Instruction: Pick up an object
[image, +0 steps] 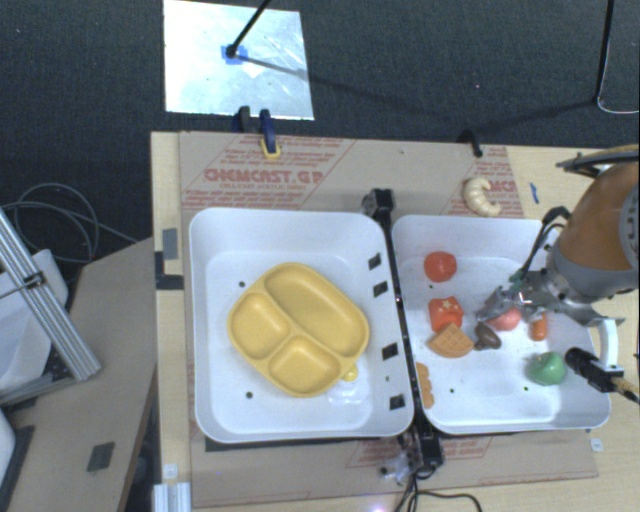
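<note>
The metal gripper (505, 308) hangs low in the right bin (470, 410), over a small pinkish-red lump (507, 320); I cannot tell its state. At its 9 o'clock sit a glossy orange block (446, 312) and ridged waffle (451, 343). A smooth yellow 3-compartment plate (298, 328) fills the left bin (215, 400).

Two shallow white bins are sitting side by side on the bench. The left bin (215, 300) is holding a yellow divided plate (297, 327), lying tilted near its middle. The arm (600, 240) is reaching in from the right over the right bin (470, 410), and its gripper (503, 307) is hanging low among the toy foods, just beside a reddish piece (508, 320) and a dark brown piece (487, 338). A red tomato (440, 266), an orange-red block (446, 312) and a waffle (451, 344) are lying to its left. A green ball (546, 369) is resting nearer the front. A pale croissant (482, 196) is lying on the cardboard behind the bin.
</note>
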